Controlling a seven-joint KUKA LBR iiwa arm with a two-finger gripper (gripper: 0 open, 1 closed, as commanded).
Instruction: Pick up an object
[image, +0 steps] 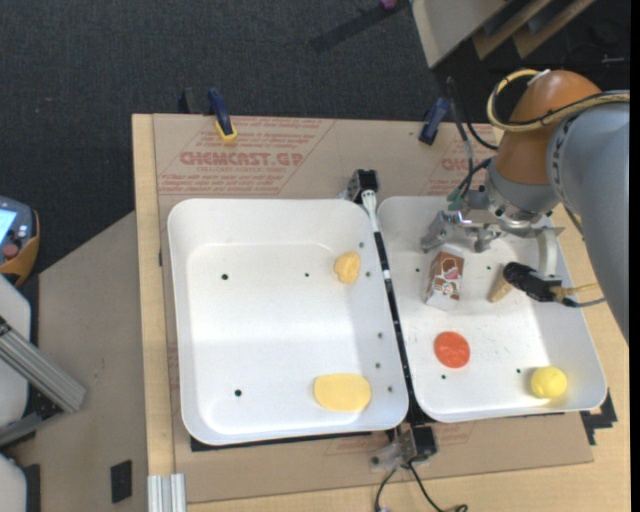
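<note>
The tool (462, 228) hangs over the right bin (590, 350), just above a brown-and-white packet (446, 277); its grip is unclear. The packet may slip sideways, or the tool may strike the bin's wall.

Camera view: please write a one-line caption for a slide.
KUKA arm's gripper above a brown-and-white packet in the right bin, beside a red disc and yellow ball.

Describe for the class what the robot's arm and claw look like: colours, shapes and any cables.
The arm is a thick, rounded grey tube with an orange band above the wrist. Thin cables loop beside the band, one yellowish. Below the wrist sits the claw, a small assembly of bare grey metal.
</note>
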